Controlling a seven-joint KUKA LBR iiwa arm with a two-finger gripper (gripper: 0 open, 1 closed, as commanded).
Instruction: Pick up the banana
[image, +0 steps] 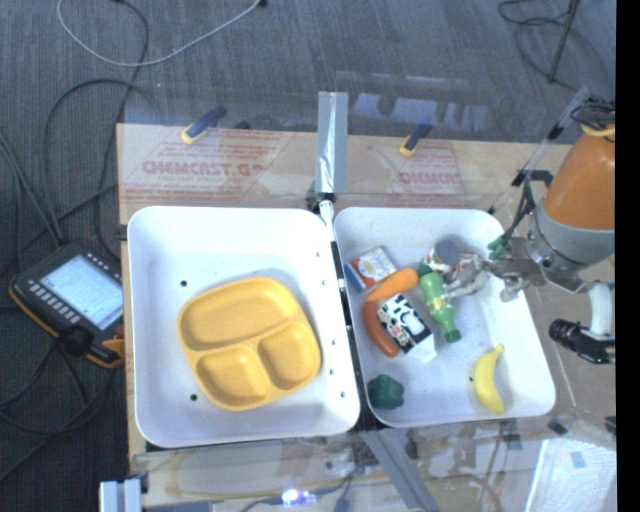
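The yellow banana (488, 378) lies in the right bin (530, 400), near its front right corner, apart from the other items. My gripper (466, 276) hovers over the bin's back middle, up and to the left of the banana, close above a green bottle (438, 306). Nothing is visibly held in it. The grey arm with its orange band (585, 190) reaches in from the right.
Left of the banana in the right bin are a cow-patterned box (405, 322), a carrot (390, 285), a small red-and-white carton (372, 267) and a dark green piece (385, 390). The left bin (150, 250) holds a yellow divided plate (250, 340).
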